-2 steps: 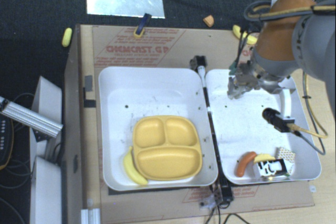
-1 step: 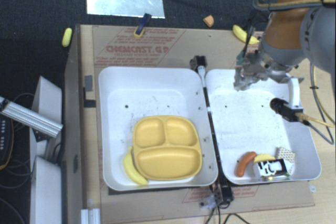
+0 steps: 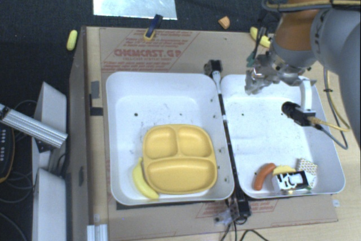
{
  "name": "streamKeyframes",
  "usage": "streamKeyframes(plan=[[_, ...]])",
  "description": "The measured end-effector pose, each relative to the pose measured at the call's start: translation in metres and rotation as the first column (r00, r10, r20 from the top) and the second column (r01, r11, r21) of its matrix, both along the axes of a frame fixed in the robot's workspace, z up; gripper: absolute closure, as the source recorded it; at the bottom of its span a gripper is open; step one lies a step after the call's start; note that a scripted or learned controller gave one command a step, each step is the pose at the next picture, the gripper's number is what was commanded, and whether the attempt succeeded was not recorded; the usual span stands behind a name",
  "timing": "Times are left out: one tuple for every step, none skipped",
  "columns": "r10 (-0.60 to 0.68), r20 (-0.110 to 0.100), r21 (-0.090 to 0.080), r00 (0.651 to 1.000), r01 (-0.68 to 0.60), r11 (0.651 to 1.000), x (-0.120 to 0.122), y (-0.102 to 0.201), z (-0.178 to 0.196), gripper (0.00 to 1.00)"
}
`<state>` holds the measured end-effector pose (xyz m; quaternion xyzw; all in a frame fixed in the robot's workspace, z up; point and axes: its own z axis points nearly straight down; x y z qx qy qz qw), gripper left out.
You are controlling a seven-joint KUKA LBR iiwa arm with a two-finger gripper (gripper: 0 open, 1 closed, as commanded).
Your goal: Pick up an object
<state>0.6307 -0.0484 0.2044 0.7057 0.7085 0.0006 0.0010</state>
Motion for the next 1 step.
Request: streamKeyframes(plan=[[-0.002, 0.001, -0.001, 1.000, 0.002, 1.000, 0.0158, -0.0159, -0.0110, 1.00]])
